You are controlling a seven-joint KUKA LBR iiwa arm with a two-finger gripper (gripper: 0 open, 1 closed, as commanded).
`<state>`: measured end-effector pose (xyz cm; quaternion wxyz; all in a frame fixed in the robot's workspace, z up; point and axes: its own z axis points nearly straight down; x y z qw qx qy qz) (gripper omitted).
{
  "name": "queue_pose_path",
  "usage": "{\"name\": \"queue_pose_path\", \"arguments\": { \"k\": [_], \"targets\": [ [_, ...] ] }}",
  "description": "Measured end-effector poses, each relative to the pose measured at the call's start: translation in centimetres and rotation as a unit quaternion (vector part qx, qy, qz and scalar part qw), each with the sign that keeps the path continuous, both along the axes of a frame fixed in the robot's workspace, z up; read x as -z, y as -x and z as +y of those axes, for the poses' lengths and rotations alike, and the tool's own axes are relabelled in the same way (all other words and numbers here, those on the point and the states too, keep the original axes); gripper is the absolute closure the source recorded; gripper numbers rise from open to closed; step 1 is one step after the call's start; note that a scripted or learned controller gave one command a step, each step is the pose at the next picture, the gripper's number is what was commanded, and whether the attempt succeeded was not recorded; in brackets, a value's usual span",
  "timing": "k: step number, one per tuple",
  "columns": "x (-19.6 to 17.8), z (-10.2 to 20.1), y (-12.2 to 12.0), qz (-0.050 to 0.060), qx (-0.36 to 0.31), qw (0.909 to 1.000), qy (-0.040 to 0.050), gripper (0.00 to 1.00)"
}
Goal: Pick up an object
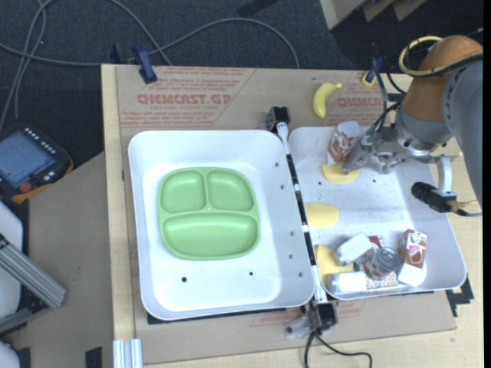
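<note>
Camera view: tool (360, 156) low beside a small carton (341, 142); its opening can't be told.

Even, soft overhead light falling across bench; no harsh glare. White bins (230, 148) reading bright, nearly washing out along rims. Faint, short shadows sitting under green divided tray (207, 213) and right-bin clutter. Dark floor (69, 21) around bench going dim, detail fading. Overall image slightly soft, grainy; small items near lower right blurring together.
</note>
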<state>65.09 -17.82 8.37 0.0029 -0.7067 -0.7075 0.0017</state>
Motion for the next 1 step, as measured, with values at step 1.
{"name": "queue_pose_path", "arguments": {
  "k": [1],
  "targets": [
    [-0.10,2.98,2.47,-0.003,0.000,1.0000,0.0005,0.00]
  ]
}}
